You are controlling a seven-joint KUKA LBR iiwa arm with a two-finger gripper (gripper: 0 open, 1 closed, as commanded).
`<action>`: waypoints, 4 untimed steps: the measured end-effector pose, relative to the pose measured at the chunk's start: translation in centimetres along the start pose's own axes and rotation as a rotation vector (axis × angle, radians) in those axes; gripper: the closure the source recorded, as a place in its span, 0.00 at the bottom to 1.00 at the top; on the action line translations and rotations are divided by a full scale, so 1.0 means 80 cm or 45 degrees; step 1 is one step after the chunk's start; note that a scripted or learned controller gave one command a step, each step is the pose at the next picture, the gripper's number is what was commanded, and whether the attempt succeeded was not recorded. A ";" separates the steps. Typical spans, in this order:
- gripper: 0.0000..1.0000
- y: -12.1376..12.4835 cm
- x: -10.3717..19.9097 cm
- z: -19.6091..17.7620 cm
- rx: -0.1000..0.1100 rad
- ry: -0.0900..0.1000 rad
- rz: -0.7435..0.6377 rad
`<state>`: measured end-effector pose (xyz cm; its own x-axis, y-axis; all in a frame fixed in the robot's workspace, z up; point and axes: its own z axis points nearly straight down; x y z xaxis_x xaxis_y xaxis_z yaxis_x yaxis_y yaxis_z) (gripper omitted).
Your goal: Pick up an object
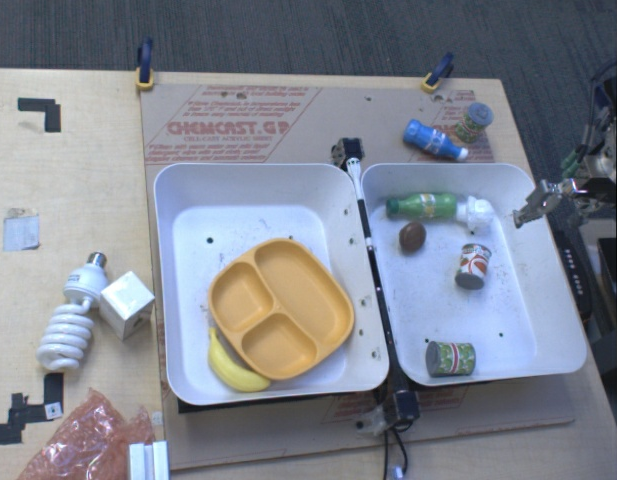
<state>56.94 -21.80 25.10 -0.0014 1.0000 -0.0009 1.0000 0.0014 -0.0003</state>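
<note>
Right now the fingers (536, 206) hang at the right bin's (548, 343) far right rim, too small to tell whether spread or clenched, near the green bottle (424, 206), brown ball (412, 236) and two cans.

At the right edge of the frame, a little above mid-height, the gripper (533, 206) reaches in from the right with its metal tip pointing left and slightly down. Behind it, toward the upper right, a tangle of dark mechanism and cables rises along the edge. The finger spacing is too small and blurred to read.
</note>
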 end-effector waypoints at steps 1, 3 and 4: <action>0.00 0.047 0.026 0.167 -0.001 0.001 -0.001; 1.00 0.016 0.111 0.185 -0.003 -0.001 0.004; 1.00 0.007 0.129 -0.045 -0.004 -0.001 -0.003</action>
<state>57.48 -11.45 28.69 -0.0034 1.0000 -0.0020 1.0000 0.0034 0.0026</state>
